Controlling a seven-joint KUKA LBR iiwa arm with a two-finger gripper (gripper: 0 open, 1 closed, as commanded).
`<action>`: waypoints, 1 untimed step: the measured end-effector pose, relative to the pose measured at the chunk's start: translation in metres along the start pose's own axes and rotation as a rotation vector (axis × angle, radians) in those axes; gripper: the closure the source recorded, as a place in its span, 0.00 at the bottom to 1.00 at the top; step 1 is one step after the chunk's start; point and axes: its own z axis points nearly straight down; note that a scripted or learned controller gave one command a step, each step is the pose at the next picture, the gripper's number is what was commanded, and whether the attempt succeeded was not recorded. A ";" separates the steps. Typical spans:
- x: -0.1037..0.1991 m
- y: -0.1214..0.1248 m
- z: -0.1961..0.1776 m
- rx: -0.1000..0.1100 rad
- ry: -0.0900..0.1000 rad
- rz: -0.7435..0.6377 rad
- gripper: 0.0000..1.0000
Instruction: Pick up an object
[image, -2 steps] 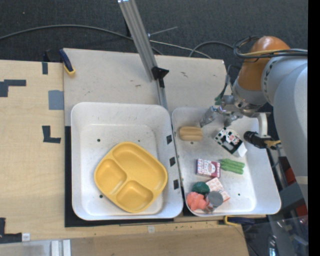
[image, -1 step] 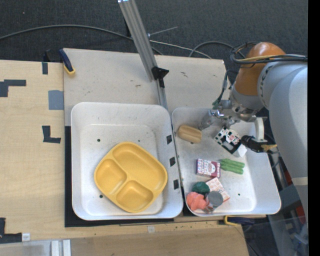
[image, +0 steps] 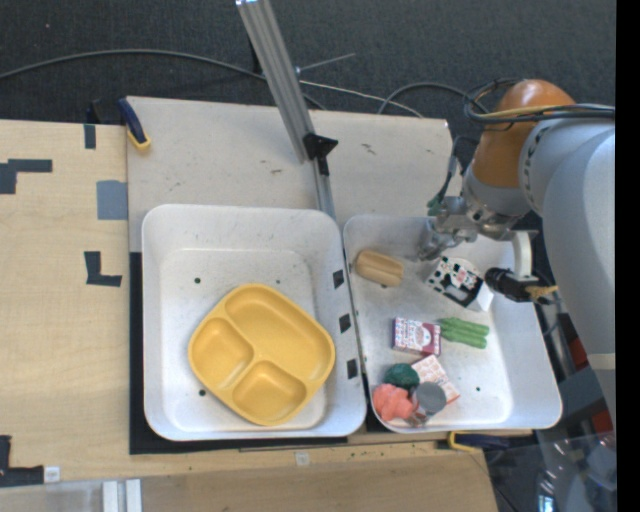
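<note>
My gripper (image: 438, 238) hangs low over the far end of the right bin (image: 520, 390), reaching in from the right. A tan, bread-like block (image: 379, 268) lies just to its left. A small black-and-white patterned box (image: 455, 279) sits just below and to the right of the gripper. Further toward the front lie a pink and maroon box (image: 415, 336) and a green piece (image: 463, 331). At the bin's front left corner a pile holds a dark green lump (image: 402, 375), a salmon-pink lump (image: 393, 402), a grey piece (image: 431, 398) and a pale pink card (image: 436, 373).
The left bin (image: 170, 250) holds a yellow divided plate (image: 262, 352). A grey metal pole (image: 285, 80) slants down from the top to the ridge between the bins. The arm's bulk (image: 570, 190) covers the right bin's far right side.
</note>
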 end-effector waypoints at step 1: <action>0.002 0.008 -0.046 -0.018 0.002 -0.001 1.00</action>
